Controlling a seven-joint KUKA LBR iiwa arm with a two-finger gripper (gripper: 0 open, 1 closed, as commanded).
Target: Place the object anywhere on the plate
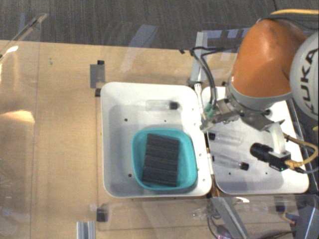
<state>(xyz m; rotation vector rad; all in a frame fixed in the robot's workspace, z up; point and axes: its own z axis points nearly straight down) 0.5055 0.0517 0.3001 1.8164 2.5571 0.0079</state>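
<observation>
Dark ribbed rectangular block [161, 159], looks like foam or rubber, is lying flat inside the teal square plastic plate [188, 152], which sits in the left shallow white bin [115, 133]. Judging from that, the placing itself looks done w/ the block well inside the rim.

Going big to small: my grey arm w/ the orange band [261, 59] hangs over the right shallow white bin [294, 178], covering most of its upper half. My gripper [212, 116] is tucked under the wrist near the wall between the two bins; can't tell whether it's wide, narrow or holding anything, since the wrist hides it.

Smaller stuff: a clear plastic tube w/ dark cap [160, 104] lies at the back of the left bin, apart from the plate. Two more clear tubes w/ dark tips [227, 137] [230, 162] lie on the right bin floor.

Risks from here, imo: gripper sits close to the bin divider, so a low sweep could clip the wall and jolt the plate. Cables near the wrist could snag too.
</observation>
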